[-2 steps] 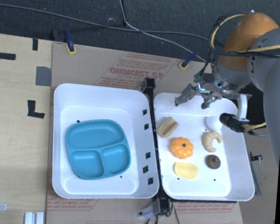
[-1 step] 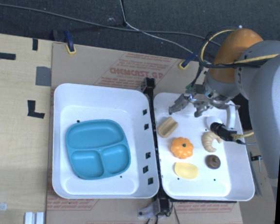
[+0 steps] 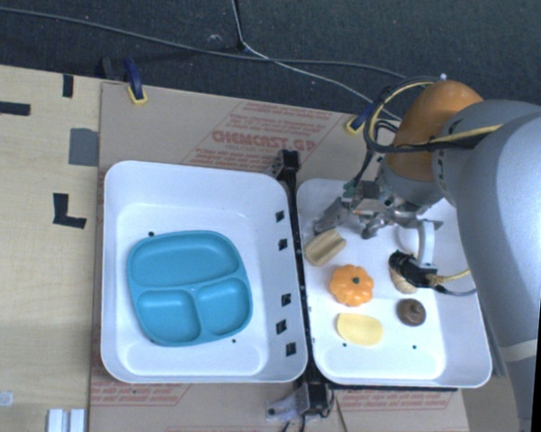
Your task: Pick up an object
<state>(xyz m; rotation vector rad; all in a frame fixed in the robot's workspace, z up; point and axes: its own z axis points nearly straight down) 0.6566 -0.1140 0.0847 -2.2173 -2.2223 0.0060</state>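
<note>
My gripper [image 3: 349,229] hangs over the back left part of the right bin [image 3: 465,364], open, with nothing between its fingers. A tan bread-like roll [image 3: 324,248] lies just below and left of its left finger [image 3: 330,221], close to the bin's left wall. An orange pumpkin [image 3: 351,284] sits in front of the gripper near the bin's middle. A flat yellow slice [image 3: 359,329] lies in front of the pumpkin. A small brown round piece [image 3: 412,313] rests to the right of them.
The left bin [image 3: 122,188] holds a blue divided plate [image 3: 189,286]. The grey arm with its orange band [image 3: 434,117] covers the right bin's back right side. A black divider [image 3: 290,259] runs between the bins.
</note>
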